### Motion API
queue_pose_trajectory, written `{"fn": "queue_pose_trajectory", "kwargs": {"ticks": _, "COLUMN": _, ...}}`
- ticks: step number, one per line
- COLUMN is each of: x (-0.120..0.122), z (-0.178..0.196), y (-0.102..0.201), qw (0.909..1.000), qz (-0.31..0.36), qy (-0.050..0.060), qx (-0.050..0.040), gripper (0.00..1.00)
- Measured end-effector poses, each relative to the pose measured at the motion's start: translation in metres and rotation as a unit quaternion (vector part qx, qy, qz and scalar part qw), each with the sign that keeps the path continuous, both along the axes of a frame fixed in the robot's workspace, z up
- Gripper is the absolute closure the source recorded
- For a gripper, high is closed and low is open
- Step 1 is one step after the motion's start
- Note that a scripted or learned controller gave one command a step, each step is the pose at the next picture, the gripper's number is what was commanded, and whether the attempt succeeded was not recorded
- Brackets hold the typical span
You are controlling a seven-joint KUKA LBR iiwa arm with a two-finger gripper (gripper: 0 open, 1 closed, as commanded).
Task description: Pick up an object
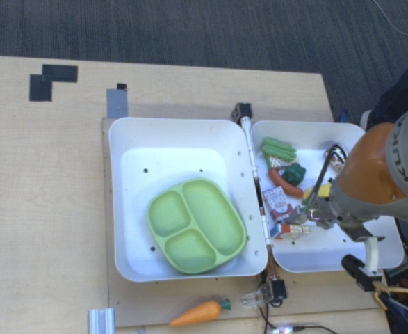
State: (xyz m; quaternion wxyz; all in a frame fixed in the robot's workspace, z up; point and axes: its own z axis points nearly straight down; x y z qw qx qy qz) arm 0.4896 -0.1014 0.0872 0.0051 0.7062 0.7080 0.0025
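On pale wooden bench [44, 186], two white bins [120, 186], dark carpet [190, 19] beyond

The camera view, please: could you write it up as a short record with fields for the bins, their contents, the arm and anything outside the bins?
left bin: holds a green divided plate
right bin: small items at its left side, among them a green ridged piece and a dark green piece
arm: orange band over the right bin
gripper: low among the items; grasp not discernible
bench: toy carrot in front of the bins
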Motion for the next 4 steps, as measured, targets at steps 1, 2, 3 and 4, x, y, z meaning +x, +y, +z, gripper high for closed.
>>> {"fn": "queue_pose_trajectory", "kwargs": {"ticks": 1, "x": 0.032, "z": 0.0, "y": 0.011, "qw": 1.0, "qz": 0.0, "qy": 0.002, "qx": 0.0009, "gripper": 0.0}}
{"fn": "queue_pose_trajectory", "kwargs": {"ticks": 2, "x": 0.034, "z": 0.011, "y": 0.012, "qw": 1.0, "qz": 0.002, "qy": -0.001, "qx": 0.0008, "gripper": 1.0}}
{"fn": "queue_pose_trajectory", "kwargs": {"ticks": 3, "x": 0.034, "z": 0.011, "y": 0.012, "qw": 1.0, "qz": 0.002, "qy": -0.001, "qx": 0.0009, "gripper": 0.0}}
{"fn": "queue_pose_trajectory", "kwargs": {"ticks": 4, "x": 0.035, "z": 0.021, "y": 0.012, "qw": 1.0, "qz": 0.004, "qy": -0.002, "qx": 0.001, "gripper": 1.0}}
